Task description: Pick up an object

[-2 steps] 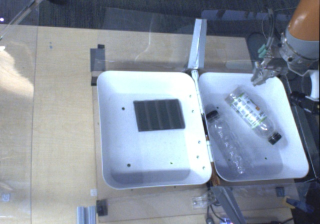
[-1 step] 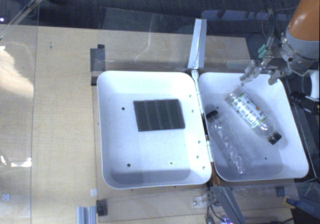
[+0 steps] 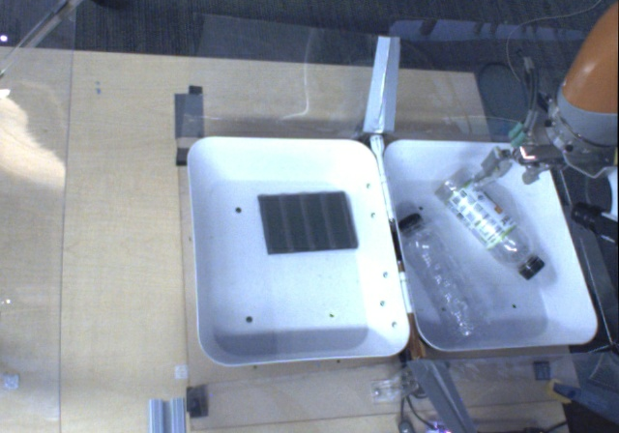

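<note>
Bottles, two clear plastic ones (image 3: 486, 218) (image 3: 440, 276), lie slanted in my right bin (image 3: 571, 320), the gripper (image 3: 503, 158) hovering at the upper one's end, grip unreadable, a dark ribbed pad (image 3: 308, 222) in the left bin (image 3: 213, 228).

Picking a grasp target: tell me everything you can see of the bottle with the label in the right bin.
The labelled bottle is clear plastic with a dark cap at its lower-right end and a printed label round its middle. It lies on its side, diagonal, in the right bin, base toward the gripper at the bin's upper-right. A second clear bottle lies beside it.
</note>
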